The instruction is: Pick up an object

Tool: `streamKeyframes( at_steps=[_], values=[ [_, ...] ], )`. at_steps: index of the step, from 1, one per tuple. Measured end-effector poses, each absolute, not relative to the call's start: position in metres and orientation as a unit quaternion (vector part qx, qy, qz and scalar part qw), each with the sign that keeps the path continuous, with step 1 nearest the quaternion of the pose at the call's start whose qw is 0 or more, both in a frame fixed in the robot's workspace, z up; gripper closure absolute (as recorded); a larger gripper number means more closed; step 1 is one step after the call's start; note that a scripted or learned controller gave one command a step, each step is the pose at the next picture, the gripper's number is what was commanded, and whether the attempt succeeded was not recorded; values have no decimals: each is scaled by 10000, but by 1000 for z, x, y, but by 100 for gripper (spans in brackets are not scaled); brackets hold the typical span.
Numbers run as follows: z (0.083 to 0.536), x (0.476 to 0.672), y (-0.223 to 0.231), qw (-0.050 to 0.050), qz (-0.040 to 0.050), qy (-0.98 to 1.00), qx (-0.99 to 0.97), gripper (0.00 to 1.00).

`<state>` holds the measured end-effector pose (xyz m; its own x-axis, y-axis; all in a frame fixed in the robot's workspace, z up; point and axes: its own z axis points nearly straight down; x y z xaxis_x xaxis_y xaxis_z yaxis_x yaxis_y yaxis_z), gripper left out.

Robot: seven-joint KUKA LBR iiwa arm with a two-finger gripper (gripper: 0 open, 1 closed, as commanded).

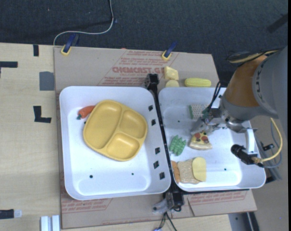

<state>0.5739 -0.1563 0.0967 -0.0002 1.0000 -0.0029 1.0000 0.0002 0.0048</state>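
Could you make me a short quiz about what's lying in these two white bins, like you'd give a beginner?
1. True or false: the yellow divided plate lies in the left bin.
2. What lies just below the gripper in the right bin? A) the pizza slice B) a banana C) a spoon
3. Fill in: half hidden under the plate's upper left edge is an orange ____.

Key
1. True.
2. A. The toy pizza slice lies right by the gripper; whether it is gripped cannot be seen.
3. Carrot; it pokes out beside the plate.
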Motion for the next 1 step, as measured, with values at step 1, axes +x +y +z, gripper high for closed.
streamKeyframes(
  at_steps=[1],
  values=[
    [135, 612, -112, 8, 12, 7091, 7052, 100]
  ],
)
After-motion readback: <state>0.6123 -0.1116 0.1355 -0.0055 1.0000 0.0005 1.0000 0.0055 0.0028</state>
